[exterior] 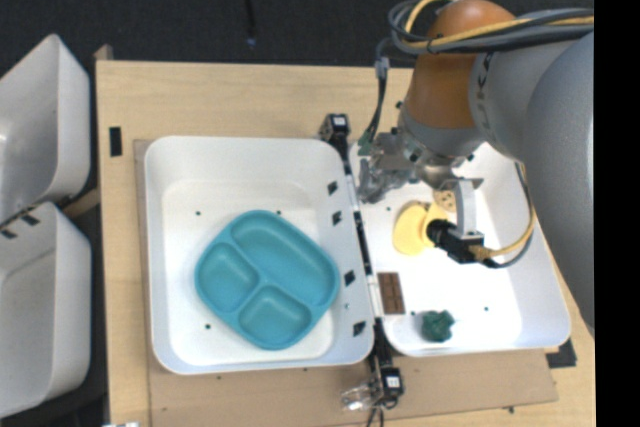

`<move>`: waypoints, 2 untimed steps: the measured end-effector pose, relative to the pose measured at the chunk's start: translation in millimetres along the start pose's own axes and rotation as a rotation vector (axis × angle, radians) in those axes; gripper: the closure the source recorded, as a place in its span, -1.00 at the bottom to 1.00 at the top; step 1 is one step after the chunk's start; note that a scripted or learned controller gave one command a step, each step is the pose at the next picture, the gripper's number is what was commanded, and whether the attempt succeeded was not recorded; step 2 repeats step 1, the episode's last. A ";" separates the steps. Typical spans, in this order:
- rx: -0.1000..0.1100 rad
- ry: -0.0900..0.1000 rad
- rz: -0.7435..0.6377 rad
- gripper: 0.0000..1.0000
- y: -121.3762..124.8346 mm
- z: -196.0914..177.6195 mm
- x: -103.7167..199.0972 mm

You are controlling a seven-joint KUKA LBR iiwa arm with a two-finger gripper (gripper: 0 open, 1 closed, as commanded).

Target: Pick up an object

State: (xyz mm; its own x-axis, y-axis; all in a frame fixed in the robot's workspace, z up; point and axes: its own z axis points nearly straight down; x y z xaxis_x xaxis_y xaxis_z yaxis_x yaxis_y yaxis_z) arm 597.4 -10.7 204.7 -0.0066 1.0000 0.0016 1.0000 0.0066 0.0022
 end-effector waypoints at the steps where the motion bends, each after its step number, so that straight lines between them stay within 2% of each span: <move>1: 0.000 0.000 -0.002 1.00 3.8 -14.2 61.2; 2: 0.000 0.000 -0.002 1.00 3.8 -14.2 61.2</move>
